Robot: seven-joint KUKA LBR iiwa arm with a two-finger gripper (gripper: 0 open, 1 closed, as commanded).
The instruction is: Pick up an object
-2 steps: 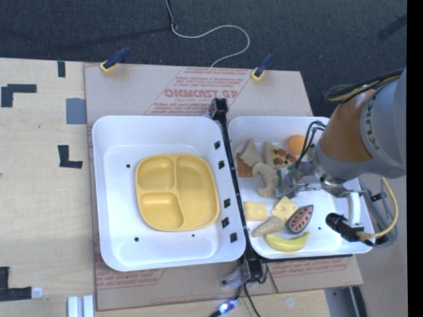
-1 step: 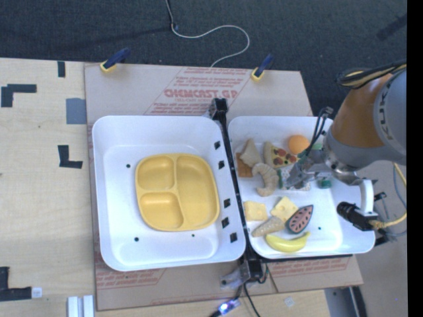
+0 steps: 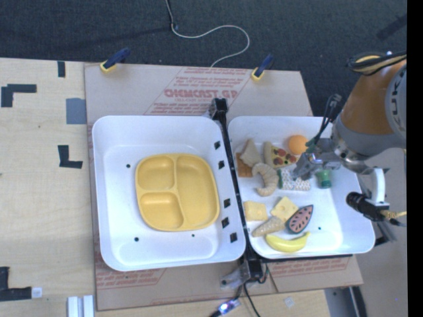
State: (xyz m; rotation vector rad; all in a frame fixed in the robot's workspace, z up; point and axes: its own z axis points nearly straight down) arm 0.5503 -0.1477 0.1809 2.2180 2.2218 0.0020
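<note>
The right bin (image 3: 337, 233) holds several toy foods: an orange ball (image 3: 297, 143), a pizza slice (image 3: 280, 156), a bread slice (image 3: 249, 154), a pale pastry (image 3: 266, 178), cheese wedges (image 3: 285, 208), a watermelon slice (image 3: 299, 219), a banana (image 3: 287, 243) and a small green piece (image 3: 324, 177). My gripper (image 3: 305, 168) hangs low over the bin's middle, just right of the pizza slice and below the orange ball, above a speckled white piece (image 3: 295, 185). Nothing visibly sits between its fingers.
The left bin (image 3: 112, 144) holds a yellow divided plate (image 3: 177, 191). A black divider (image 3: 228, 177) runs between the bins. The grey and orange arm (image 3: 370, 111) comes in from the right over the right bin's far edge. Cardboard lies under both bins.
</note>
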